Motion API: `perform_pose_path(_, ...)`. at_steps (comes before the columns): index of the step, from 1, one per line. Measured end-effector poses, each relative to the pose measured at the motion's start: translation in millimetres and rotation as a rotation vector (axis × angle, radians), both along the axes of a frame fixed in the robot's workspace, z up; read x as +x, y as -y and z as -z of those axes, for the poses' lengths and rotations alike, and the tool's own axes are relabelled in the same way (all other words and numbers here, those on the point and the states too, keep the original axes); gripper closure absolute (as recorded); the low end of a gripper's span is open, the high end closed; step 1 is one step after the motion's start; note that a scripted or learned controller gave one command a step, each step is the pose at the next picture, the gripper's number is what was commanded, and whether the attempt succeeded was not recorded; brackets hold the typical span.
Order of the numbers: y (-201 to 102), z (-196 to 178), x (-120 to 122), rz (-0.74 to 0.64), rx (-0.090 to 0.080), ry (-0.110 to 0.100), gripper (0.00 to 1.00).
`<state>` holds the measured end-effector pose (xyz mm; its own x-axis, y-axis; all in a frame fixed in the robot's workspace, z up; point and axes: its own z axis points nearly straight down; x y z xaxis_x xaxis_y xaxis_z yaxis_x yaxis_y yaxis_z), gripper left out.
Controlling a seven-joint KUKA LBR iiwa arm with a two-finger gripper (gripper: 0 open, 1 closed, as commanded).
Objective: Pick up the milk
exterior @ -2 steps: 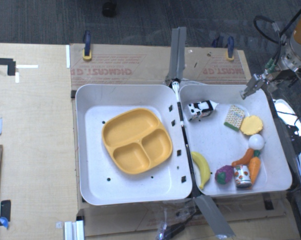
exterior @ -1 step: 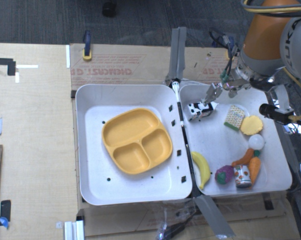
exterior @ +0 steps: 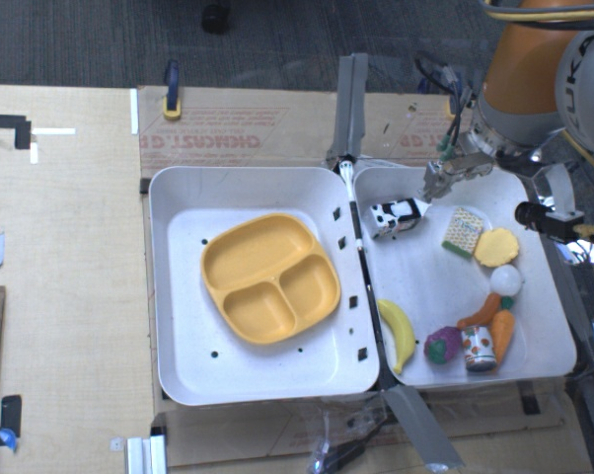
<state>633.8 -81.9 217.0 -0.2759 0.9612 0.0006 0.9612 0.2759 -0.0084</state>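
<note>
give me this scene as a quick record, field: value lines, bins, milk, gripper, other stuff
left bin: holds a yellow divided plate
right bin: holds the milk and toy foods
milk: black-and-white carton lying near the bin's top left corner
gripper: above the bin's upper edge, just right of the milk, not holding it
near front edge: banana, purple item, can, carrot
right side: cracker-like block, yellow piece, white ball

Robotics lab: clamped plywood bench point(exterior: 60, 265); twin white bins point(exterior: 169, 294); toy food
</note>
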Motion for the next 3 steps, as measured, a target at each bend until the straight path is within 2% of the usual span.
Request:
perform_pose_path(1, 0, 0, 0, 0.001, 0.0, 0.0, 0.0)
perform_pose_path(2, -44, 29, -1, -0.078, 0.001, 0.002, 0.0)
perform_pose_path(3, -38, 28, 19, -0.131, 0.001, 0.006, 0.0)
